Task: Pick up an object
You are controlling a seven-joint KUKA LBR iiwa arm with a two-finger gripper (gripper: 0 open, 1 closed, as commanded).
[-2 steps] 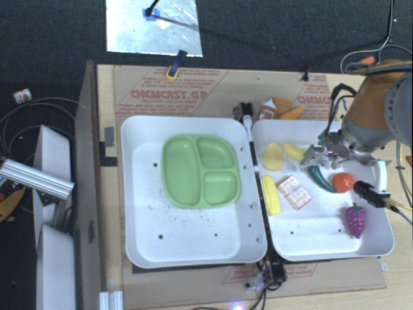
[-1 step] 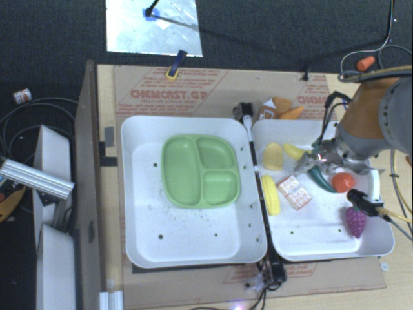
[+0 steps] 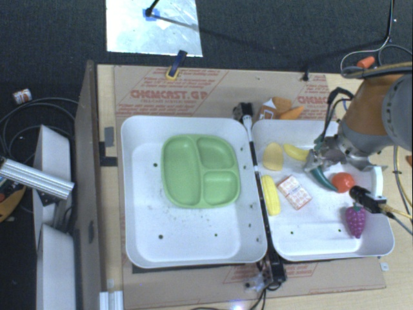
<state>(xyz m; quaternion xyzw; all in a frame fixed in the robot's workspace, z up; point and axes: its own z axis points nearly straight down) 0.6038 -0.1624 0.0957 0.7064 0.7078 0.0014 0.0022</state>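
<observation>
My claw (image 3: 317, 163), its state impossible to tell, hung low among the crowded toys in the right bin (image 3: 322, 247), so nudging the red-and-green vegetable (image 3: 335, 181) aside seemed likely.

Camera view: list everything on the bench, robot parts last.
bins: two, white, side by side
divided plate: one, green, left bin
corn cob: one, yellow, right bin, near divider
pale yellow piece: one, right bin, top
banana-like piece: one, yellow, beside it
small box: one, red and white, right bin
grapes: one, purple, right bin, right side
red-orange piece: one, by gripper
arm: one, grey and orange, from right
gripper: one, over right bin
</observation>
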